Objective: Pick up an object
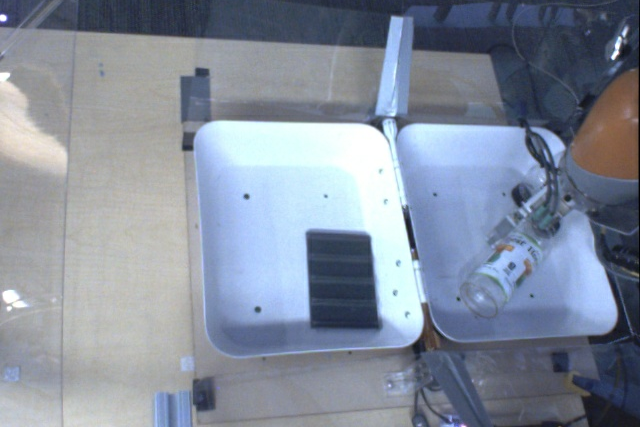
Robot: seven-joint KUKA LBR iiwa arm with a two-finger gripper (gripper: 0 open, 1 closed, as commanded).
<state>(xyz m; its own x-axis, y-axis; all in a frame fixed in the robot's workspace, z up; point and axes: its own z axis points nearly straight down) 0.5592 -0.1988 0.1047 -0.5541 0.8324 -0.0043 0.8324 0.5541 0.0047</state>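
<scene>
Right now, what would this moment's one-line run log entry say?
arm: over right bin | gripper: at top of bottle | bottle: on its side | left bin: black block

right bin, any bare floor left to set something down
The shallow white right bin is bare along its far and left walls. The near right is crowded: a clear plastic bottle with a white label lies tilted there, the gripper at its far end.

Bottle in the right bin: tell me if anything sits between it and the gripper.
Nothing visible does. The gripper is right at the upper end of the bottle, which lies tilted on the floor of the right bin.
</scene>
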